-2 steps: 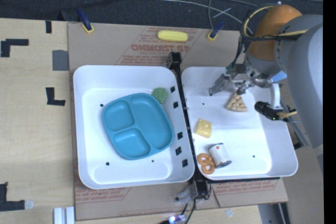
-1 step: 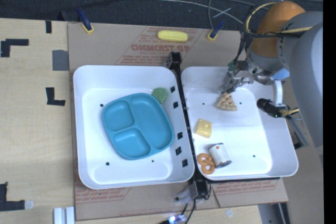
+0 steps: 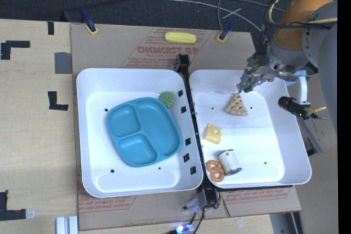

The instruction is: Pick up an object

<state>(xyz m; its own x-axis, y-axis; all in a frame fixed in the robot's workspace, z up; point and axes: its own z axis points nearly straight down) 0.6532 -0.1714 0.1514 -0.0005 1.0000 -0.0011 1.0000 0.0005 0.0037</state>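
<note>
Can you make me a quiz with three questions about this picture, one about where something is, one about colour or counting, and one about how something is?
1. Where is the blue divided plate?
A. In the left bin
B. In the right bin
C. On the cardboard

2. What colour is the toy lying outside the bins on the cardboard?
A. Red
B. Yellow
C. Purple

3. What is the gripper doing?
A. Carrying the pretzel
B. Hanging above the pizza slice, which lies in the bin
C. Pressing on the plate

Answers: 1 A, the plate lies in the left bin. 2 B, the yellow toy sits beyond the bins. 3 B, the slice rests on the bin floor just below the gripper.
</note>
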